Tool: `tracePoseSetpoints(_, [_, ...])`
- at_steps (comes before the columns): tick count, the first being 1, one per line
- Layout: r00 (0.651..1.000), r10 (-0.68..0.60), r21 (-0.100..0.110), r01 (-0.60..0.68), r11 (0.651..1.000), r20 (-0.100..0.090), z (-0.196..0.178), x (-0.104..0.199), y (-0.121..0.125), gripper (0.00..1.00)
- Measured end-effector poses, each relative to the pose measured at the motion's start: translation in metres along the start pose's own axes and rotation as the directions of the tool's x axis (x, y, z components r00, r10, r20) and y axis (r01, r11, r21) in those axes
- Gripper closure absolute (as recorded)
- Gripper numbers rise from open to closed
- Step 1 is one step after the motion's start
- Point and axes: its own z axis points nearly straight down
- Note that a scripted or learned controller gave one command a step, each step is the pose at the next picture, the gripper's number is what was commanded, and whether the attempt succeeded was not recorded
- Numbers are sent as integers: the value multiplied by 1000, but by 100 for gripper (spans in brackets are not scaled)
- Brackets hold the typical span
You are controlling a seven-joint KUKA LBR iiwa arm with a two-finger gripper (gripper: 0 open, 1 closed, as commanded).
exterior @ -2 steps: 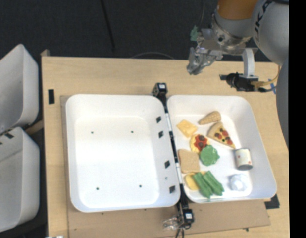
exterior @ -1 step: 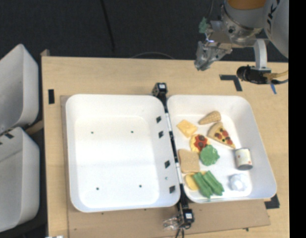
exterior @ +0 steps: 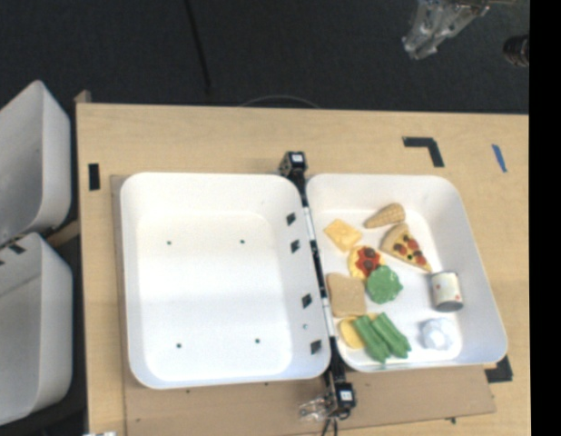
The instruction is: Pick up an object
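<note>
The right bin [exterior: 462, 209] holds several toy foods: a yellow cracker [exterior: 342, 234], a tan cone-shaped piece [exterior: 385, 215], a pizza slice [exterior: 406, 246], a red-and-yellow piece [exterior: 364, 261], a green leafy piece [exterior: 384, 285], a slice of toast [exterior: 346, 295], green beans [exterior: 383, 337], a small grey can [exterior: 445, 291] and a pale crumpled piece [exterior: 436, 333]. My gripper [exterior: 428, 31] hangs high at the top right, beyond the bench's far edge and well away from the bins. Nothing shows between its fingers.
The left bin [exterior: 144, 207] sits beside the right one, joined by a clipped divider [exterior: 308, 262]. White moulded shapes [exterior: 22, 243] stand off the bench's left edge. Black and blue tape marks [exterior: 426, 148] lie behind the right bin.
</note>
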Motion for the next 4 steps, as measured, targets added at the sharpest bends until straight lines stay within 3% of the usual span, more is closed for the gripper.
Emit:
tracePoseSetpoints(1, [1000, 8, 39, -8, 999, -3, 195, 12, -62, 100])
tracePoseSetpoints(2, [1000, 3, 18, -3, 1000, -1, 243, 23, -2, 100])
tracePoseSetpoints(3, [1000, 7, 24, -7, 1000, -1, 193, 23, -4, 100])
tracePoseSetpoints(4, [1000, 9, 9, -9, 1000, -1, 97, 4, -1, 100])
